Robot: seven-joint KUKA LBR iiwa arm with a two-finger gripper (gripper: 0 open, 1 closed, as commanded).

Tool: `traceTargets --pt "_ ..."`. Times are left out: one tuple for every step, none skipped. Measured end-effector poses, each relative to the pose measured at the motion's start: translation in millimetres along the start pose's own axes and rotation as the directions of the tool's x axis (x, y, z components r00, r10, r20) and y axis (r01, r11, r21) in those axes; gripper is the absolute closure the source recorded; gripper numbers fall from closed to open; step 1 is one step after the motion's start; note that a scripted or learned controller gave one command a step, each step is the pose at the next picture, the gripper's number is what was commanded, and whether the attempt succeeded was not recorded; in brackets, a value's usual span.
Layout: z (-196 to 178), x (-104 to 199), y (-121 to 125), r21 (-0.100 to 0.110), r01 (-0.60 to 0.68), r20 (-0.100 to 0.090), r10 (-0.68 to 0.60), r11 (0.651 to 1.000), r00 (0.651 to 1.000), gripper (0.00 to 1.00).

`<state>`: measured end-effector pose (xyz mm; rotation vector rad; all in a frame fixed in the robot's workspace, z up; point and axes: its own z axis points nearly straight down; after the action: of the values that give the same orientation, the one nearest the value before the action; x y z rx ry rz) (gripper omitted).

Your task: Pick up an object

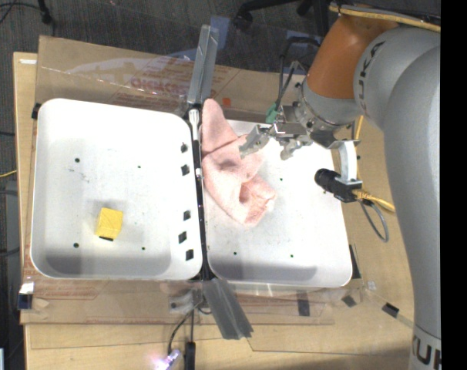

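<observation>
The shallow white left bin [56, 129] sits on a brown cardboard sheet [87, 60] that covers the bench. In this bin lies a small yellow square block [109, 223]. It rests flat on the floor of the bin, near the front left part, well apart from the walls.

A grey metal bar [200, 75] runs between the two bins, and some small black clips sit along the middle edge.

The shallow white right bin [310, 245] is just beside the left one. A soft pink cloth [232, 177] lies in it, crumpled up. The cloth is in the left part of this bin, and its top end leans up against the wall by the grey bar. Its lower end bunches into a round lump on the floor of the bin.

The metal two-finger gripper [270, 142] hangs over the right bin, next to the right side of the pink cloth. One thin finger reaches to the edge of the cloth. It is not clear whether the cloth is pinched between the fingers, and how wide they stand cannot be told.

Above the gripper is the big grey robot arm with its orange band [337, 52]. It comes in from the right.
</observation>
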<state>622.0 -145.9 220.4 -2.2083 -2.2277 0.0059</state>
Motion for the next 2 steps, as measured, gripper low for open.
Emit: traceTargets --pt "127.6 -6.8 -19.5 -0.005 0.083 0.002 -0.083 0.996 0.997 0.0" --pt "74.2 -8.6 -66.4 -0.003 0.086 0.0 -0.086 0.996 0.996 0.0"
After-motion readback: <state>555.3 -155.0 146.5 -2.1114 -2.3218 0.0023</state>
